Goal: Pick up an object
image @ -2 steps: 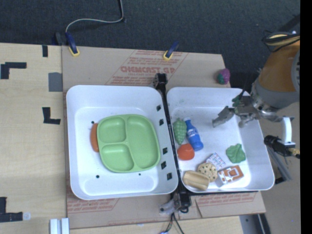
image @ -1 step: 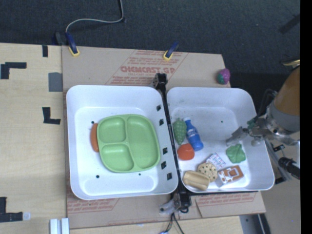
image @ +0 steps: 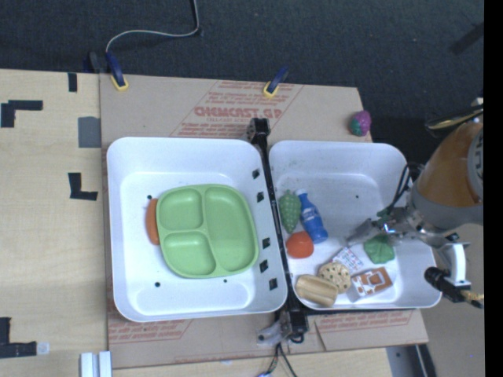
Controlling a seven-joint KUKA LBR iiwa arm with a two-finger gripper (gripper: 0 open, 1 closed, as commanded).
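Camera view, looking down at a slant on two white bins. Left bin (image: 126,210): green divided plate (image: 208,230), an orange thing (image: 151,220) tucked at its left edge. Right bin (image: 338,159): blue bottle (image: 312,217), green ridged toy (image: 290,209), red-orange round toy (image: 299,245), cookie (image: 335,273), bread roll (image: 316,290), small printed packet (image: 371,282), green leafy piece (image: 380,250).

Arm enters from the right; end effector (image: 376,228) sits low over the right bin's right half. Finger spread cannot be made out from this angle, and nothing is visibly held.

Key relation: the green leafy piece lies just beside the end effector, on its near side, the closest candidate. Blue bottle is farther left, its long axis running roughly near-to-far, cap away from the camera. Judged: a short drop toward the leafy piece is the likeliest grasp.
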